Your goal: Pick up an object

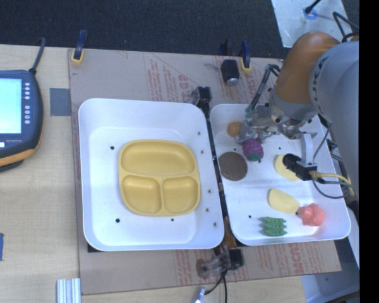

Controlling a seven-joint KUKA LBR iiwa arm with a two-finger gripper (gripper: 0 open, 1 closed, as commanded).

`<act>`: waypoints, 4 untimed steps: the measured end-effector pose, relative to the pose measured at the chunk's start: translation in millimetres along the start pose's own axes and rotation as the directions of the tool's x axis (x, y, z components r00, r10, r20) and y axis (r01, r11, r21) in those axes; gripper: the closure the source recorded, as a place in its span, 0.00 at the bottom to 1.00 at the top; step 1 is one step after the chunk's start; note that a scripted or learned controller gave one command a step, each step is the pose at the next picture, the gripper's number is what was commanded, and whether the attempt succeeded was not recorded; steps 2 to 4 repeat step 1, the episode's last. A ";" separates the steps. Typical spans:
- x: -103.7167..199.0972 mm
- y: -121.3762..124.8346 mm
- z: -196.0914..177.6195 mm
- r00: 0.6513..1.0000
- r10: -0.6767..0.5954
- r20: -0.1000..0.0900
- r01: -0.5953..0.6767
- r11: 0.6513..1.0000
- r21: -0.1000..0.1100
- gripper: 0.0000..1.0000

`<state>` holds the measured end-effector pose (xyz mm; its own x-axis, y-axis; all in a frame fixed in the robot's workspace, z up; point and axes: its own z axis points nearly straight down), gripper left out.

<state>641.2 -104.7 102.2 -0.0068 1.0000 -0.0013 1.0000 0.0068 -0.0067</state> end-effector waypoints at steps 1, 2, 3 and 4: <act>51.7 -48.0 -90.4 1.000 0.002 -0.001 -0.002 1.000 -0.005 1.00; 51.7 -48.0 -90.4 1.000 0.002 -0.001 -0.002 1.000 -0.005 1.00; 51.7 -48.0 -90.4 1.000 0.002 -0.001 -0.002 1.000 -0.005 1.00; 51.7 -48.0 -90.4 1.000 0.002 -0.001 -0.002 1.000 -0.005 1.00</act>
